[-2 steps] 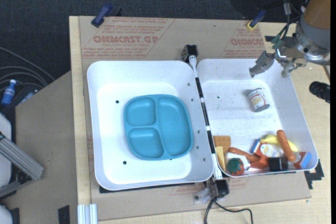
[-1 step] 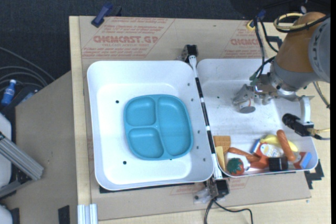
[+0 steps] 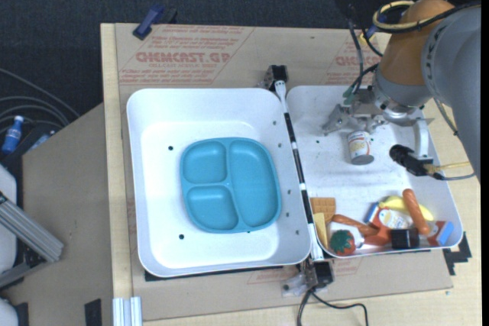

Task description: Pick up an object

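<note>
Nearest, the right bin [image 3: 451, 198] holds a heap at its front edge: a cracker-like square [image 3: 323, 207], a red-and-green piece [image 3: 341, 240], an orange sausage-shaped item [image 3: 417, 211], a yellow item [image 3: 391, 204] and a black block [image 3: 404, 239]. Mid-bin, a small can [image 3: 359, 147] lies alone just below the gripper [image 3: 361, 118]; whether its fingers are apart or together cannot be told. Left, the other bin [image 3: 145, 164] carries a blue divided plate [image 3: 229, 185], with the grey arm [image 3: 451, 50] farthest back.

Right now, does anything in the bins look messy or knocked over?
Yes. In the right bin, a small can lies tipped on its side below the gripper. The other toys are jumbled in its near corner.
</note>
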{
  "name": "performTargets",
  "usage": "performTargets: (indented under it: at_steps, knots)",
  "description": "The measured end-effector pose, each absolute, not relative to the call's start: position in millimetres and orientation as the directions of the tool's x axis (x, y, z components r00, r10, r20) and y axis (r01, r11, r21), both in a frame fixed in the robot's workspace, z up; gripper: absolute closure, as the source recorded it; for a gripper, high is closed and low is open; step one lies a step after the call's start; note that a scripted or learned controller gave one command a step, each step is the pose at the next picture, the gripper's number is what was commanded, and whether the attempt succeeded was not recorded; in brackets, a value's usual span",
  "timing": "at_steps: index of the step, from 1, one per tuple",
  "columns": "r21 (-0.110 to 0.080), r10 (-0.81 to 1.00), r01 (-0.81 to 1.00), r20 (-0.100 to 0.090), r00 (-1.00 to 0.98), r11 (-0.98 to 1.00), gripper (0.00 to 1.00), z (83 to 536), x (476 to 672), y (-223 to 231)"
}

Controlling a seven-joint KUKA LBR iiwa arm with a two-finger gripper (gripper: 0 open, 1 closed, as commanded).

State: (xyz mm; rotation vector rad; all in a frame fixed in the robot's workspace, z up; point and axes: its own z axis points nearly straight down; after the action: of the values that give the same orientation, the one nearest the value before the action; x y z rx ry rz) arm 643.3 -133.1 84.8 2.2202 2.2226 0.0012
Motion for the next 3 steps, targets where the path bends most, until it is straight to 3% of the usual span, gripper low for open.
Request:
performTargets:
  at_steps: [1,2,3]
  knots:
    - [-0.003,1.0,1.0,0.001,-0.001,0.001,0.0,85,637.9,-96]
    - [0.001,1.0,1.0,0.0,-0.001,0.001,0.0,85,666.7,-91]
    - [-0.002,1.0,1.0,0.001,0.001,-0.001,0.0,84,557.4,-102]
